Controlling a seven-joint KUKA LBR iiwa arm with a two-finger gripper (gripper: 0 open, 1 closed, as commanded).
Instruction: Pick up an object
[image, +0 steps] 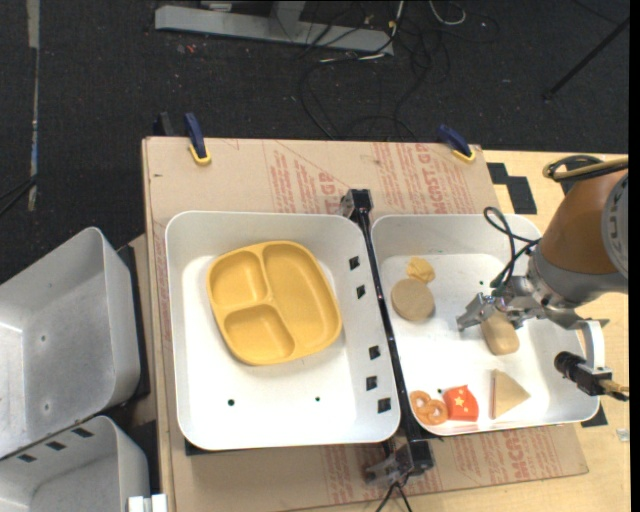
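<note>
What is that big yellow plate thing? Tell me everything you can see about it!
The yellow plate is a divided tray, smooth and plastic-looking, with rounded corners and a raised rim. Ridges split it into three compartments: two along the top and one at the bottom. Nothing lies in any of them. It sits flat and turned at a slant, in the upper middle of the left bin, resting on the bin's white floor. The food pieces sit in the other bin.
</note>
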